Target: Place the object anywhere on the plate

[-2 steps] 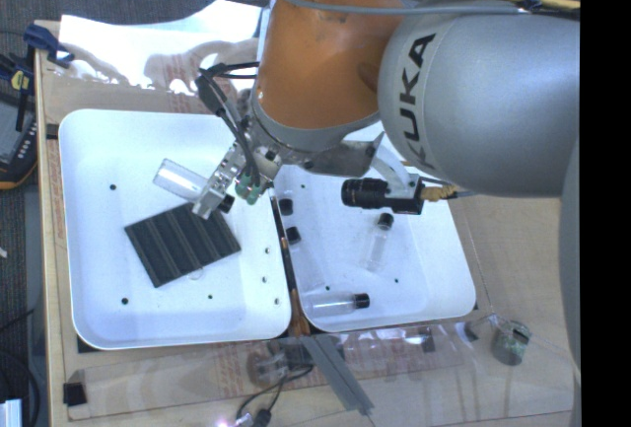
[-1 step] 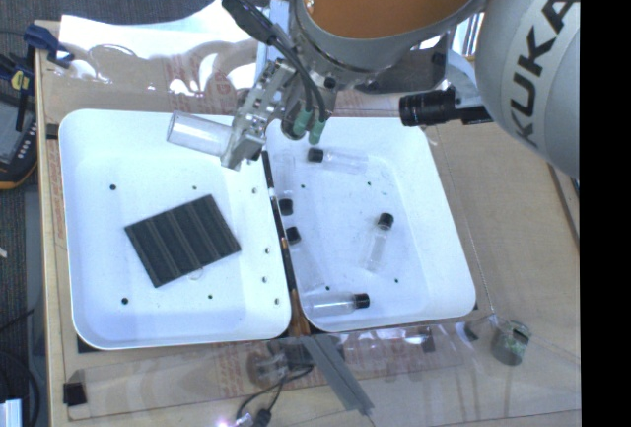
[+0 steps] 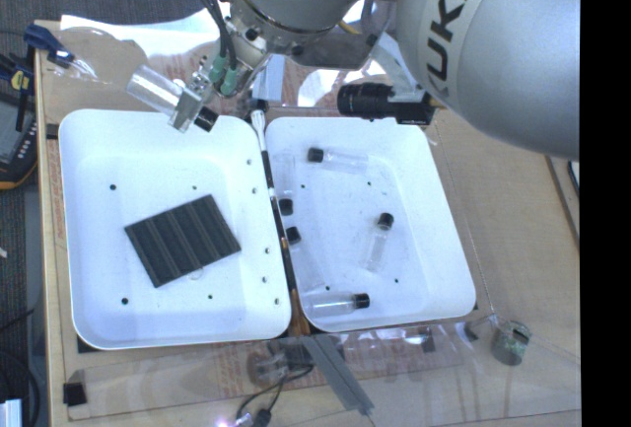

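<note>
The arm [image 3: 473,11] takes the top of my view, and it reaches down toward the far edge of the left bin [image 3: 84,218]. The right bin [image 3: 434,218] stands just beside it, the two rims touching along the middle.

In the left bin lies the plate [image 3: 182,240], dark and ribbed, flat on the floor and turned a little, so its long side runs from lower left to upper right.

The gripper [image 3: 189,109] hangs over the far rim of the left bin. As far as I can see, its fingers are closed on a vial [image 3: 153,90], near the end with the black cap [image 3: 204,120]. The clear body sticks out to the upper left, so the long axis of the vial runs from upper left to lower right. It does not seem to rest on anything.

What matters for me now is this: the plate lies from the gripper toward the near side of the bin, almost straight down in my view, with bare white floor between them. I judge that the carry is not finished; the gripper must come nearer and lower before release.

Spare vials [image 3: 340,300] lie in the right bin, well apart from the plate.
</note>
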Tool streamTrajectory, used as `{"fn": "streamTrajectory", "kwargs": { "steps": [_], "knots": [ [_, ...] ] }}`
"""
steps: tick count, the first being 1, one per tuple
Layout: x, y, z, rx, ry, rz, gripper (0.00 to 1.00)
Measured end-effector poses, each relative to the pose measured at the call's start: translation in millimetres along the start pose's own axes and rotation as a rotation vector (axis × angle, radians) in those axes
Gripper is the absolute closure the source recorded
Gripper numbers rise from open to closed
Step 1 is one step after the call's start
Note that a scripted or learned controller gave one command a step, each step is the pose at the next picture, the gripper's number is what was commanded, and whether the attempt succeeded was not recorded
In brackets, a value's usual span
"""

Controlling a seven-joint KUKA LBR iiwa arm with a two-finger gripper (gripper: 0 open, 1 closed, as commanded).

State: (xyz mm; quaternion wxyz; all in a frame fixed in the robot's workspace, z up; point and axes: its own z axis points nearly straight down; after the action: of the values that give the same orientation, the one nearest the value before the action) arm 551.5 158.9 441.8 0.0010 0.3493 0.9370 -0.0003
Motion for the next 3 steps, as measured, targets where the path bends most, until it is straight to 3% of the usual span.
{"fn": "streamTrajectory", "kwargs": {
  "steps": [1, 2, 3],
  "knots": [
    [-6, 43, 177, 0.006, 0.004, -0.015, 1.00],
    [81, 1, 95, 0.000, 0.001, -0.199, 1.00],
    [29, 54, 36, 0.000, 0.001, 0.053, 1.00]
  ]
}}
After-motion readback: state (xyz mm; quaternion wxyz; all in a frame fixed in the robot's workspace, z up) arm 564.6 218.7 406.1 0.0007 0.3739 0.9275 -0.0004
